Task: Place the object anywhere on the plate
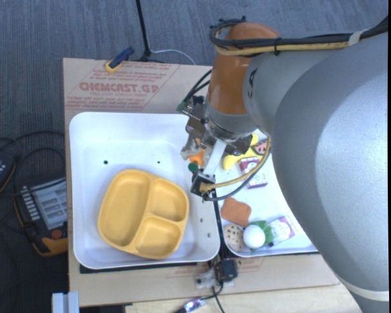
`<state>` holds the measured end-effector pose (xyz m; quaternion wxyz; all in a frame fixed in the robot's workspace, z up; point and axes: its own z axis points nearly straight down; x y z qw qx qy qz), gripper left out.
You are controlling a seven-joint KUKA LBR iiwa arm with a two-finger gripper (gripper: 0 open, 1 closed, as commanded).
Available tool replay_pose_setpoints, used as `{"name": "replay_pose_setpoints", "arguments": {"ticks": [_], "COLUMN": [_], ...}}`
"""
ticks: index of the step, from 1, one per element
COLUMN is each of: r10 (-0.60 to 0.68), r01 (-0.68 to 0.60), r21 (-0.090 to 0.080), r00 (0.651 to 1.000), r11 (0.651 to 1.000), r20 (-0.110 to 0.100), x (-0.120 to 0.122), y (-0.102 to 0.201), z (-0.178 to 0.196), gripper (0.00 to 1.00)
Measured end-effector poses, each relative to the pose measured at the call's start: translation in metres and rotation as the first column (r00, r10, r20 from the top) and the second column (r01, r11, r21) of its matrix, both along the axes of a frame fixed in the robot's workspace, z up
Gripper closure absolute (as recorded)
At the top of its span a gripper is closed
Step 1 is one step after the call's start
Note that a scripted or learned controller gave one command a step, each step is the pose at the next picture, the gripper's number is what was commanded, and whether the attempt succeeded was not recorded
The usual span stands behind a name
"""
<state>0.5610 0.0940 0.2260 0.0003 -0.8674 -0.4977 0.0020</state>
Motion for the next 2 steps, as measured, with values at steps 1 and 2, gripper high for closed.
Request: {"name": "replay_pose_setpoints", "arguments": {"ticks": [1,2], "r10": [-0.003,-0.003], "r01": [0.003,0.003], "r21": [-0.003,-0.003], "r00": [1.000,1.000], "r11": [1.000,1.000], "r20": [-0.002,-0.002], "x": [-0.0002,-0.0002], "y": [-0.0021,-0.0021], "z": [-0.0009,-0.0009], "gripper": [0.00,0.00]}}
